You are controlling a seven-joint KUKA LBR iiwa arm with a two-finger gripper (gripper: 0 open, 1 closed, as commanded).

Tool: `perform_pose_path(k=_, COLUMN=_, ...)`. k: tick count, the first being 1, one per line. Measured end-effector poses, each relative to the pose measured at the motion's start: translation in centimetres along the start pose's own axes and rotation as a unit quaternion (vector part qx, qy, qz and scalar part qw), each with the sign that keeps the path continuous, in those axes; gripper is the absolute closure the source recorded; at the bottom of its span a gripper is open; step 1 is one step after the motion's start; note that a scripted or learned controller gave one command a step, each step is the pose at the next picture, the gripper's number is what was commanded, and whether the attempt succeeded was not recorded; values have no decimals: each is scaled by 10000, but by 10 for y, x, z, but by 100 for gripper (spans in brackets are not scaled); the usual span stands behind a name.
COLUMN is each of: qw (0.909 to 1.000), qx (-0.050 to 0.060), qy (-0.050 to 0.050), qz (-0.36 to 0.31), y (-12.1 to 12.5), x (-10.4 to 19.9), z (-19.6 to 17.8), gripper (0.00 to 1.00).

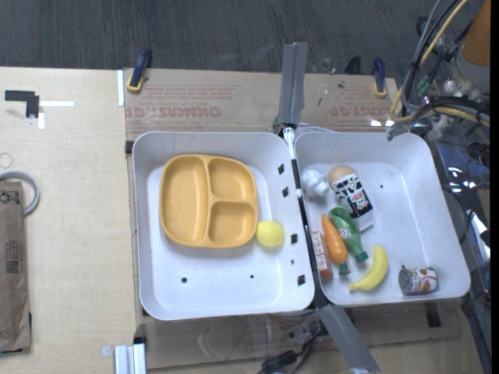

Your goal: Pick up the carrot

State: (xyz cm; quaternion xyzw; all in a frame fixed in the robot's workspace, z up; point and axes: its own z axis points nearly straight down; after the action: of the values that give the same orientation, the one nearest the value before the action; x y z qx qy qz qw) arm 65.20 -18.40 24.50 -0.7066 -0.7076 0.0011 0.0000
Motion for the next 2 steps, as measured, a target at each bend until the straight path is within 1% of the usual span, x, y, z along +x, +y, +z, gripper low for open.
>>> perform_pose_path(k=1, qw=10000, qx=7, qy=-13, qz=-14, y=0, x=0, z=-8, gripper=100)
perform_pose_path(k=2, qw=10000, qx=9, qy=-15, qz=-15, y=1, x=0, z=-8, gripper=0)
